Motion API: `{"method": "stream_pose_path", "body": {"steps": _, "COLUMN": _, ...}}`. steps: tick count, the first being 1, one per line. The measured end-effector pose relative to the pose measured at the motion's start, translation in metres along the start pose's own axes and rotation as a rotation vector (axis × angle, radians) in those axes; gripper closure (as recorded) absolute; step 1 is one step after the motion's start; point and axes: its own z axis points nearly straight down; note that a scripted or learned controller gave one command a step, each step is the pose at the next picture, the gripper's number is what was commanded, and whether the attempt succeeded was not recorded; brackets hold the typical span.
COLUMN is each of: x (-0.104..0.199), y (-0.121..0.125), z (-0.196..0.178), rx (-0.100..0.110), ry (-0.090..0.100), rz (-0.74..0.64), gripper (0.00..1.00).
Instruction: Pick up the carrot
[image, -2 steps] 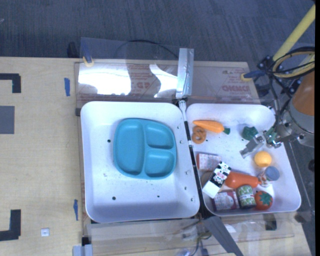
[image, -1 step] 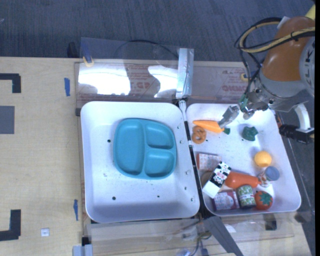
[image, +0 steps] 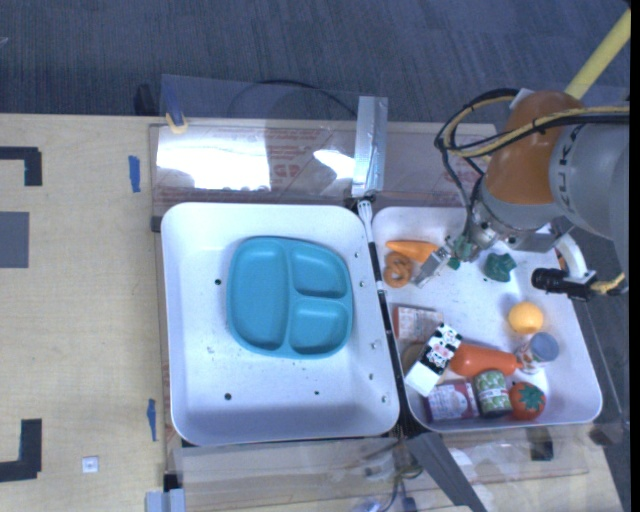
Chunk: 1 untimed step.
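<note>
An orange, tapered carrot (image: 411, 248) lies at the far left of the right bin (image: 585, 345), close to the wall between the bins. An orange pretzel-shaped ring (image: 397, 270) sits just in front of it. My gripper (image: 428, 270) hangs low over the bin floor just right of the carrot and the ring, slanting down to the left. Nothing shows in its grasp. A second long orange-red piece (image: 482, 359) lies toward the front of the same bin.
The right bin also holds a green item (image: 498, 266), a yellow ball (image: 525, 318), a tomato (image: 527, 399), small cans (image: 490, 392) and a black-and-white box (image: 439, 350). In the left bin (image: 190, 330) sits a blue divided plate (image: 290, 297).
</note>
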Motion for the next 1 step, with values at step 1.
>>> {"method": "stream_pose_path", "body": {"steps": 1, "x": -0.0018, "y": 0.001, "z": -0.0112, "rx": -0.005, "ry": -0.004, "rz": 0.003, "gripper": 1.0}}
